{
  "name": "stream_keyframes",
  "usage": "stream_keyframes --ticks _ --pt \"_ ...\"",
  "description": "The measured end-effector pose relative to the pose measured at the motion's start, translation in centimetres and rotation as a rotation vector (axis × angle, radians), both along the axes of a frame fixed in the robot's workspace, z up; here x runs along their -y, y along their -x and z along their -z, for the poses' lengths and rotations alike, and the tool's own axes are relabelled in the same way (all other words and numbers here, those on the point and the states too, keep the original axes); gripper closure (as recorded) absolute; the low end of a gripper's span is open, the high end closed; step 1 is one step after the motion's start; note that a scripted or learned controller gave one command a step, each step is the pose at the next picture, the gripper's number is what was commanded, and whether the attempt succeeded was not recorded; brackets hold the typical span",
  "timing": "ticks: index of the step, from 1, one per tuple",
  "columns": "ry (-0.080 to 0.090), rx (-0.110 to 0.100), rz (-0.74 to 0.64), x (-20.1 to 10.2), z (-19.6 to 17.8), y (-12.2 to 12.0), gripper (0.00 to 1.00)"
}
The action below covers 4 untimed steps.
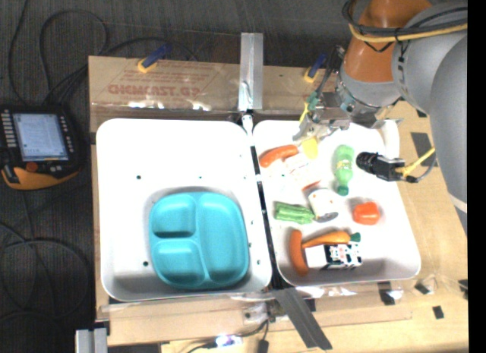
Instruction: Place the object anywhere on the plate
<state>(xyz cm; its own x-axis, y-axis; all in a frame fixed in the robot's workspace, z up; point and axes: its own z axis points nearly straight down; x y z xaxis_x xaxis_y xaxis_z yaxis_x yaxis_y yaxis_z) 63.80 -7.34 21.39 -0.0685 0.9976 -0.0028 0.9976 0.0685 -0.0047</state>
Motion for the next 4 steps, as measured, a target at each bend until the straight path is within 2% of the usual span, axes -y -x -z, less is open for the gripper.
stream_keyframes --ticks 1,2,3,4 --pt "-0.002 -0.001 -0.273 2.6 4.0 -1.0 1.00" --pt "-0.003 -0.002 -0.028 -4.2 3.4 6.2 1.00" --pt "-0.003 -0.003 -0.116 -11.8 2.2 12.8 1.00" --pt "-0.003 -0.003 -0.115 -11.7 2.2 12.8 0.00"
